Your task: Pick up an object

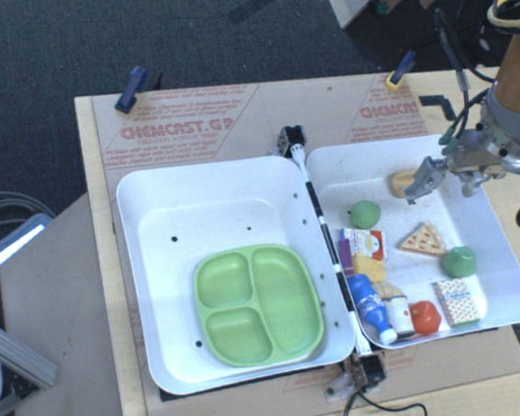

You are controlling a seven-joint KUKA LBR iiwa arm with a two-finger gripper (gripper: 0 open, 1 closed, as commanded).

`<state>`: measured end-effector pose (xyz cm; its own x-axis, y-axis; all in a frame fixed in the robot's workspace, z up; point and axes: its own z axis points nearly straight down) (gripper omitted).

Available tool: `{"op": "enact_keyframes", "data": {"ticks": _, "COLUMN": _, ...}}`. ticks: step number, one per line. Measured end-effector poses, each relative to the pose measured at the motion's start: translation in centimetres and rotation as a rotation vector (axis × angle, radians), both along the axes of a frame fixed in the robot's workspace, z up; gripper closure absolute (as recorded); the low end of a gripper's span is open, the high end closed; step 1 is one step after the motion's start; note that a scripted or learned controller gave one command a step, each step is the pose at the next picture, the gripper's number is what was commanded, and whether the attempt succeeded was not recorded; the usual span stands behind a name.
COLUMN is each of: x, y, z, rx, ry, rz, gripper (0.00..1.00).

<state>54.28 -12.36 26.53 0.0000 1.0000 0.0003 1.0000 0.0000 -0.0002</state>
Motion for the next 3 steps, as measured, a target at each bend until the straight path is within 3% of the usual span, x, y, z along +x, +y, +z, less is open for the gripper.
{"op": "enact_keyframes", "data": {"ticks": 1, "x": 1.6, "y": 5.7, "z": -6.9, "rx": 0.0, "ry": 0.001, "rz": 0.001, "gripper": 0.0}}
{"op": "enact_keyframes", "data": {"ticks": 2, "x": -0.7, "y": 2.8, "z": -16.6, "rx": 0.0, "ry": 0.002, "rz": -0.001, "gripper": 0.0}}
{"op": "enact_keyframes", "data": {"ticks": 3, "x": -5.4, "y": 2.7, "z": -18.1, "rx": 0.0, "ry": 0.001, "rz": -0.001, "gripper": 0.0}}
